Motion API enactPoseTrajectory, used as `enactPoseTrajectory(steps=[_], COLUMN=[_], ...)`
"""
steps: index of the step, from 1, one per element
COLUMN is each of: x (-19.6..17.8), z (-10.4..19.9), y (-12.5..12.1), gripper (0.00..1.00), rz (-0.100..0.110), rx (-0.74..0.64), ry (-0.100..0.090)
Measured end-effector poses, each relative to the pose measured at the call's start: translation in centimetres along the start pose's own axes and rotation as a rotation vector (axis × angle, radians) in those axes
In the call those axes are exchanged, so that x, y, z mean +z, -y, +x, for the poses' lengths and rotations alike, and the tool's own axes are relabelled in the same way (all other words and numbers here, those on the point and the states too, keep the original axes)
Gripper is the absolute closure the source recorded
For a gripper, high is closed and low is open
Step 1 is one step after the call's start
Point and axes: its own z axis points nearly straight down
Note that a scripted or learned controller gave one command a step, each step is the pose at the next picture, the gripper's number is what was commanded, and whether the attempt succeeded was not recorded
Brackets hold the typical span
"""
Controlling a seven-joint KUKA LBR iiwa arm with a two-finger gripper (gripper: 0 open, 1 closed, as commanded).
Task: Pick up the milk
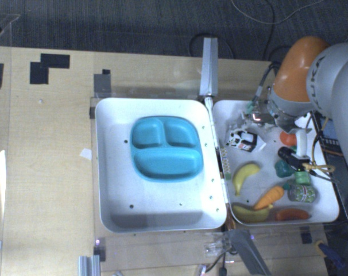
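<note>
Hovering at the right bin's [333,211] far edge, the gripper [255,117] sits just beyond the cow-patterned milk carton [242,140], which lies near-left of it; jaw opening cannot be told.

- arm [329,73] reaches in from right, orange band up top, wrist bent down
- gripper [255,117] sits low at far end of reach

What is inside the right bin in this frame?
The right bin holds the milk, two bananas, a carrot, and some small items. The arm covers its far right corner, hiding anything there.
</note>
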Motion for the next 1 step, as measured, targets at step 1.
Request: enactPoseTrajectory(steps=[1], x=[0.44], z=[0.74], y=[2.7], gripper=[0.0], rz=[-0.028], rx=[-0.089], ry=[0.006])
